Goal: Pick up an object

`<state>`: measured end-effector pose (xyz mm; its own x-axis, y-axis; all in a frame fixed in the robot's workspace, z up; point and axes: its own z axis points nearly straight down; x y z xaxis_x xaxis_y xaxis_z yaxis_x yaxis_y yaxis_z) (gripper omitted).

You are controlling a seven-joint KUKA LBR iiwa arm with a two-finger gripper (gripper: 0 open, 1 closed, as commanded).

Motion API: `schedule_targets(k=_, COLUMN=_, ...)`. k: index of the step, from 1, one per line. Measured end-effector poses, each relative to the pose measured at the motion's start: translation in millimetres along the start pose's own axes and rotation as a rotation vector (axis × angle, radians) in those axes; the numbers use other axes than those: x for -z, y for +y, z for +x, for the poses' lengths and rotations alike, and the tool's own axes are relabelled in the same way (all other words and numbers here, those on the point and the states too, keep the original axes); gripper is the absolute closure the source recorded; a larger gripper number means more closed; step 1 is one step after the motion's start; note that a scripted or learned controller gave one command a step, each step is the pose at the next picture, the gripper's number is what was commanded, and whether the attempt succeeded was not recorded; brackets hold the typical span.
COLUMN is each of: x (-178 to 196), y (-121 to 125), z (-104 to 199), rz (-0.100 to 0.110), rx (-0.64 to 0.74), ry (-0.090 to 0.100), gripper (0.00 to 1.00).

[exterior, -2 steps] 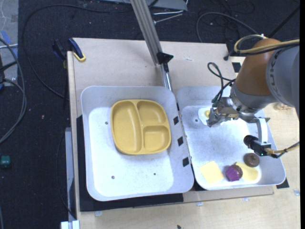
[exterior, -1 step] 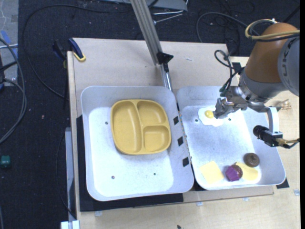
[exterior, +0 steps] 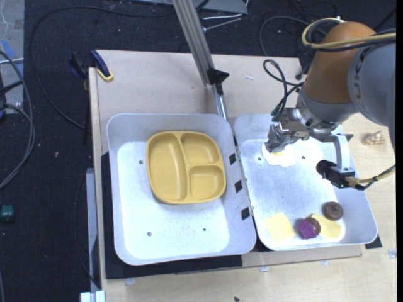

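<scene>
One jaws [exterior: 278, 145] touching pale yellow object [exterior: 281, 159], orientation unclear

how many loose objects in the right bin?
5. A pale yellow piece under the gripper at the far side; a yellow square, purple item, yellow piece and brown round item near the front. The arm may hide more.

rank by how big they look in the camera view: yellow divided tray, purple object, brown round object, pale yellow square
1. yellow divided tray, by far the largest
2. pale yellow square
3. purple object
4. brown round object
The last two look close in size, so their order is unsure.
</scene>
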<state>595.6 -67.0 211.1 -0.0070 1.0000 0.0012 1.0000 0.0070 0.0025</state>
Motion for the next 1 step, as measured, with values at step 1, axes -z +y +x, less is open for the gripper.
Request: schedule_targets(k=1, x=2.7, y=-3.6, z=50.3, rz=0.003, rx=0.001, ry=0.001, gripper=1.00)
